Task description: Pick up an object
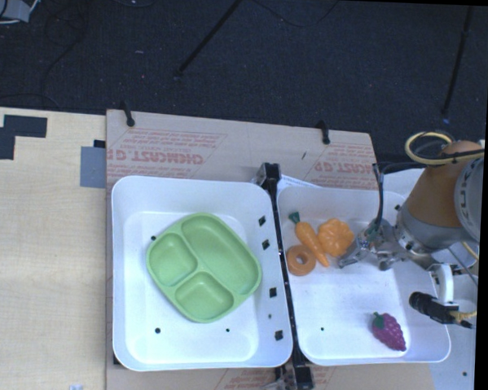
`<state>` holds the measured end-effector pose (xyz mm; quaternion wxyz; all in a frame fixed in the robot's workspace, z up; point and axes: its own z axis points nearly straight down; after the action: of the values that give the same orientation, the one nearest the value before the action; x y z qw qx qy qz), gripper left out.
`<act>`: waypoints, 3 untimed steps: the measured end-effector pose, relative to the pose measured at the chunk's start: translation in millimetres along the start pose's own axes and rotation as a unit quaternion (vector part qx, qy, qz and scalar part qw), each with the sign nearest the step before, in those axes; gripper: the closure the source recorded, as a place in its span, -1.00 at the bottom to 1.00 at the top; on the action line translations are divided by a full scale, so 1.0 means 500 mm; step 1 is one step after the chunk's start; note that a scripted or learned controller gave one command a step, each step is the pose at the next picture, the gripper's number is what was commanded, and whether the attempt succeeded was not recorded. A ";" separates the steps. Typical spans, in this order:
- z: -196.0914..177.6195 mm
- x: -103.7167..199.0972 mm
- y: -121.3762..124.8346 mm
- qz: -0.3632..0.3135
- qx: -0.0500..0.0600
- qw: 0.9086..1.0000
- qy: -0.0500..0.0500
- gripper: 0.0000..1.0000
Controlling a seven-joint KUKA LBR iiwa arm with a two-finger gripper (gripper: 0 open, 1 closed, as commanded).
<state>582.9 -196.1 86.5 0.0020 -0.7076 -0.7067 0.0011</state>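
The cardboard sheet (230, 153) under the two white bins carried red print, upside down and unreadable. The left bin (131, 323) held one green divided plate (203, 266). The right bin (342, 338) held four toys: an orange carrot (310, 237), an orange pepper (336, 235), an orange ring (300, 261) and purple grapes (389, 331). The gripper (371, 252) hung just right of the pepper, fingers spread, gripping nothing.

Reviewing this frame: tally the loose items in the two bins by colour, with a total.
Green: 1, the divided plate in the left bin.
Orange: 3, the carrot, the pepper-like piece and the ring in the right bin.
Purple: 1, the grape bunch, right bin.
Total: 5.
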 end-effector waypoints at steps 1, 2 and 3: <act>-0.022 -0.001 0.000 0.001 0.000 1.000 0.000 1.00; -0.111 0.001 0.013 -0.001 -0.003 1.000 -0.001 1.00; -0.217 0.019 0.024 -0.002 -0.004 1.000 -0.001 1.00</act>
<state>595.6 -186.9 195.1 -0.0014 -0.7064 -0.7078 -0.0010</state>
